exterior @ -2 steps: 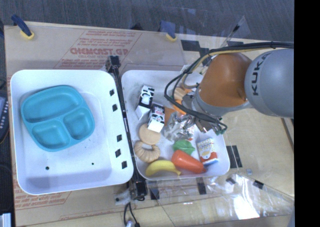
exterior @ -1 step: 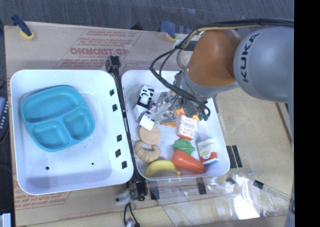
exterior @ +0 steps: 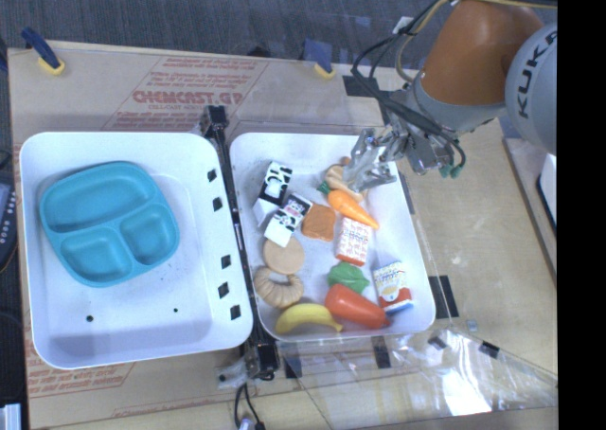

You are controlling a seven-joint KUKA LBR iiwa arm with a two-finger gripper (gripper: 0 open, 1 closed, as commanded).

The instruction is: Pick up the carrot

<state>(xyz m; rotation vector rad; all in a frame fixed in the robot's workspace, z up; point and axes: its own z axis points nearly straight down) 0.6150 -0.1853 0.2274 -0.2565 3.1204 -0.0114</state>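
**Gripper low over the right bin's far corner, carrot just below it**

Brown bench board (exterior: pixel 473 258) carries two shallow white bins side by side, with dark carpet beyond. The gripper (exterior: pixel 369 168) hangs over the far right part of the right bin (exterior: pixel 419 258); whether it is spread or closed cannot be told, and nothing is seen held in it. Just beside its tip lies a small tan piece (exterior: pixel 336 175), and right below that the carrot (exterior: pixel 352 206), slanted, green end toward the bin's middle, free on the bin floor. Touching the carrot's lower side are a toast-coloured square (exterior: pixel 320 223) and a red-and-white carton (exterior: pixel 354 241). Further out sit black-and-white blocks (exterior: pixel 281 201), a round biscuit (exterior: pixel 283 255), a pretzel ring (exterior: pixel 277 287), a banana (exterior: pixel 305 318), a red pepper with green top (exterior: pixel 352 300) and a small can (exterior: pixel 392 287). Well apart, the left bin (exterior: pixel 57 348) holds a blue divided plate (exterior: pixel 107 222).
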